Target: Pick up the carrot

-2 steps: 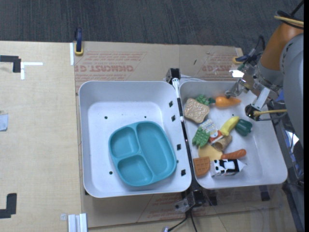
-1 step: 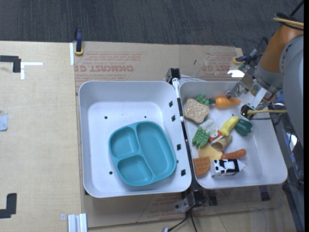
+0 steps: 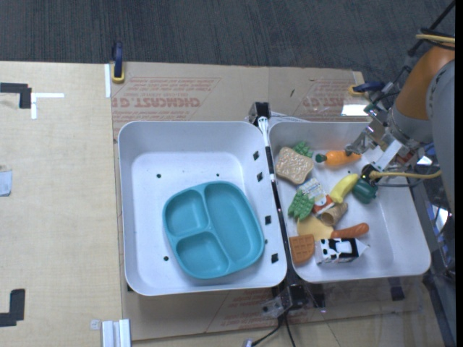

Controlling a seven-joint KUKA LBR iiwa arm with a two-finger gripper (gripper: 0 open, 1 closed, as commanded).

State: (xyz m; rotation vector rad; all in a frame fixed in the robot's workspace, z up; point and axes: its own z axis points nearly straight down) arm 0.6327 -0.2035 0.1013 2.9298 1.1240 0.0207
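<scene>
While I hover the gripper (image 3: 367, 166) at the carrot's (image 3: 334, 157) 3 o'clock | opening: cannot tell | risk: snagging the adjacent banana (image 3: 345, 187).

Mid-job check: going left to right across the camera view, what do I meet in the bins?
Teal divided plate in the left bin → slice of bread → carrot → gripper, all three over the right bin.
</scene>
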